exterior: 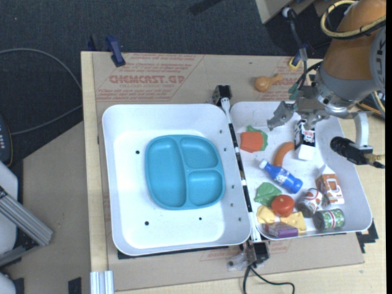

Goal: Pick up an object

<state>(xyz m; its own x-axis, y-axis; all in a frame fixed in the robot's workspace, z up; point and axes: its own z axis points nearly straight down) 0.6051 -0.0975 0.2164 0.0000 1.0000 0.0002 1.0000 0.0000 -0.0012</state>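
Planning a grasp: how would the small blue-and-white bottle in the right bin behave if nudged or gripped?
The bottle lies on its side, so it would probably roll if nudged. It looks like small plastic, likely light. Its smooth round body may slip from the gripper unless squeezed across its width.

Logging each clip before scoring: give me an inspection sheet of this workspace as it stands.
Surface: bench covered in printed cardboard, two white bins side by side.
Job's things: right bin holds toy food: blue bottle, red tomato, green can, orange carrot piece.
Clutter: blue divided tray in the left bin; wooden spoon on the bench.
Grippers: gripper low over the right bin's far end; finger state unclear.
Cables: black cable at the near edge.
Surroundings: dark carpet.
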